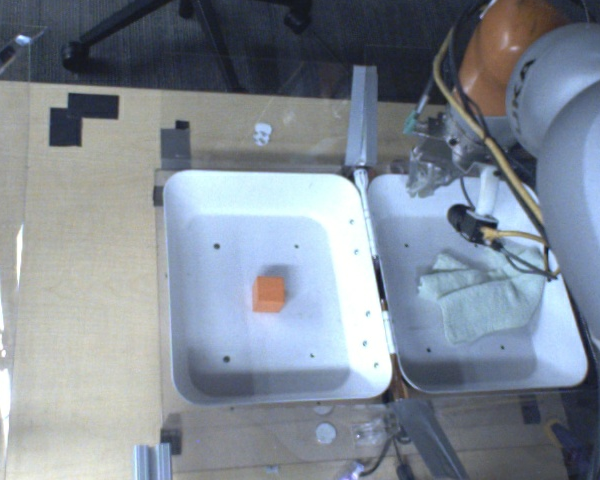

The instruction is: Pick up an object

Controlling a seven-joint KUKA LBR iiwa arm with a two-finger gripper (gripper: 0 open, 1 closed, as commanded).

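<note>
Candidates: orange cube (269, 294), left bin (195, 268); grey cloth (480, 303), right bin (570, 363).
Cube looks light and rigid: I'd pinch opposite flat faces. My gripper (427, 176): opening cannot be told.

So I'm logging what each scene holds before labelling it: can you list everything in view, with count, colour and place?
bins: two, white, shallow, side by side on the bench
cube: one, orange, near the middle of the left bin
cloth: one, pale grey-green, crumpled, in the right bin
bench: one, light wood, under the bins
black patches: two, on the bench at upper left
chair base: one, black, on the dark floor beyond the bench
arm: one, grey with an orange band, reaching in from the right
gripper: one, metal, over the upper left corner of the right bin; nothing visibly held
</note>
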